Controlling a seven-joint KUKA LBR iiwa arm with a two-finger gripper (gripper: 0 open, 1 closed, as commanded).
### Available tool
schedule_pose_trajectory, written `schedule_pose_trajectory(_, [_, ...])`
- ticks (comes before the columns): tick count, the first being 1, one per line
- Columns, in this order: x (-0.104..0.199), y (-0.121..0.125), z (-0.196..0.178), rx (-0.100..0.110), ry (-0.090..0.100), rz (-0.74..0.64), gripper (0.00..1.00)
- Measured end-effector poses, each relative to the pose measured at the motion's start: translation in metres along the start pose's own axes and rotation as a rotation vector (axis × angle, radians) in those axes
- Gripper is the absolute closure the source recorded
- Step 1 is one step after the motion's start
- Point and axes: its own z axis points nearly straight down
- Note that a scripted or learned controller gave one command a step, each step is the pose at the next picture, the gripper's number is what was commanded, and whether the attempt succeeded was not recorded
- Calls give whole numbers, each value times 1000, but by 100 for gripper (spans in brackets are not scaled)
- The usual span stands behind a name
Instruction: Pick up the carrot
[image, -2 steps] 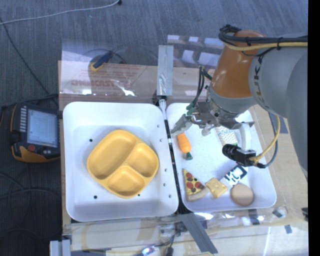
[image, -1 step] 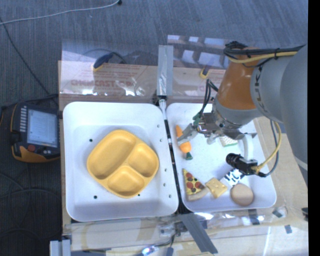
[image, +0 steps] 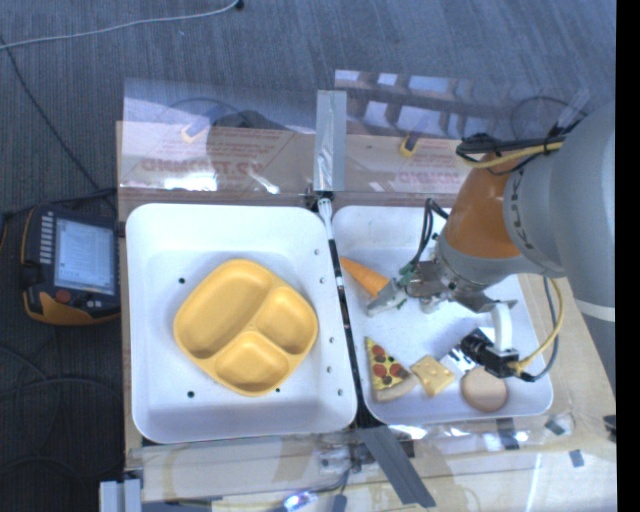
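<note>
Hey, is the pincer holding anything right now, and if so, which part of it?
It cannot be told. The pincer sits right at the carrot's near end in the right bin, but the view does not show the carrot between its fingers.

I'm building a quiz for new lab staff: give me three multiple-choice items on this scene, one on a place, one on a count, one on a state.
1. Where does the carrot lie?
A. right bin, by the divider
B. on the yellow tray
C. on the floor

2. How many compartments has the yellow tray?
A. two
B. three
C. five

3. The pizza slice is:
A. between the claw's fingers
B. lying flat in the right bin
C. on the tray

Answers: 1 A, it touches the bin's left wall; 2 B, three hollows show; 3 B, the claw is apart from it.
</note>
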Motion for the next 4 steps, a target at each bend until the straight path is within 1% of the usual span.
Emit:
schedule_pose_trajectory(1, [-3,61,3,-11,-4,-50,0])
schedule_pose_trajectory(2, [-3,61,-8,-13,-5,-52,100])
schedule_pose_trajectory(3, [45,84,-91,0,-2,-219,100])
schedule_pose_trajectory(4, [43,102,-91,1,-3,-272,100])
